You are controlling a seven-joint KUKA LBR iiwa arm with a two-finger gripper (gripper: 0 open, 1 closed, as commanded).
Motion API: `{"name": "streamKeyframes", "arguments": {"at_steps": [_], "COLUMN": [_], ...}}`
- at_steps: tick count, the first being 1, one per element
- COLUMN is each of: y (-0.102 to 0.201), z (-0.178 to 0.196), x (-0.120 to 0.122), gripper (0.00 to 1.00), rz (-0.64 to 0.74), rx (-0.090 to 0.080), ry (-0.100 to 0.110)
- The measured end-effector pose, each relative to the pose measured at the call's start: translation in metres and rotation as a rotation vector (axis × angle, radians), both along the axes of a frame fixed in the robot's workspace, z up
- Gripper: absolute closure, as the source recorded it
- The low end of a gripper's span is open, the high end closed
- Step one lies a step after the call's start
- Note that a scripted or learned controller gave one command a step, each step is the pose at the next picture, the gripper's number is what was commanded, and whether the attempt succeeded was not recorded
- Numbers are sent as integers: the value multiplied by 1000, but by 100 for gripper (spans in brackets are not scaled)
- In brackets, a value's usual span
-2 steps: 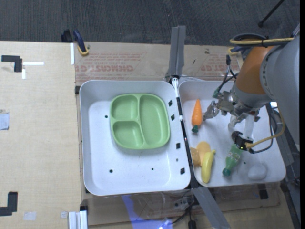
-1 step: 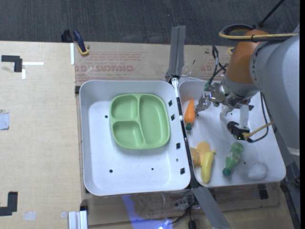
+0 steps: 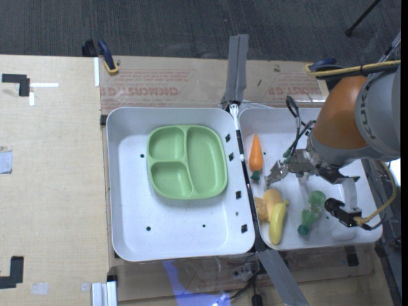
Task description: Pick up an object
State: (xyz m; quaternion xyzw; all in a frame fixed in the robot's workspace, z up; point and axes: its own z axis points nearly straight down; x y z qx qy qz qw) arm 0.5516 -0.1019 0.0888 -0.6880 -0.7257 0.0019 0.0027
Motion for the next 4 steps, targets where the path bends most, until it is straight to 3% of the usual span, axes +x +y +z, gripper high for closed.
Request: {"name": "streamKeyframes", "arguments": {"at_steps": [1, 2, 3, 4], "y": [-10, 1, -18, -18], "z": [0, 25, -1, 5], "x": [-51, 8, -75, -75], "gripper": [0, 0, 0, 100], "rz": [305, 18, -53, -57], "rx": [2, -1, 0, 1], "ry": [-1, -2, 1, 5]}}
